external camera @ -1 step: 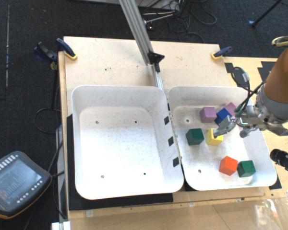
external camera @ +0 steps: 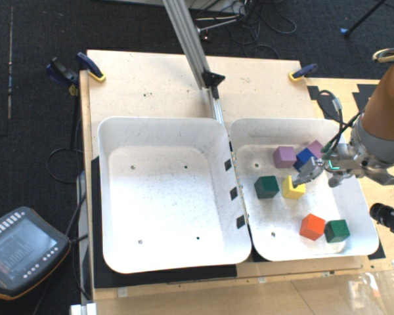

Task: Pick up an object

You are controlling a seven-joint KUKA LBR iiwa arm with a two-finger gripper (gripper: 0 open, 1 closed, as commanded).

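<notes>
The right bin [external camera: 361, 205] holds several coloured blocks. A lilac block [external camera: 284, 156], a blue block [external camera: 305, 156] and a pink block [external camera: 316, 147] cluster near its far side. A dark green block [external camera: 266, 187] and a yellow block [external camera: 292, 189] sit in the middle. An orange block [external camera: 312, 227] and a second green block [external camera: 337, 230] lie near the front. My gripper [external camera: 310, 171] reaches in from the right and hangs low between the blue block and the yellow block, partly covering both. I see no block lifted off the bin floor.
The left bin [external camera: 111, 176] stands beside the right one, sharing a raised middle wall. A slanted metal pole [external camera: 187, 35] crosses the bench's far side. Clamps sit at the bench's back corners. A teach pendant [external camera: 20, 251] lies at the lower left, off the bench.
</notes>
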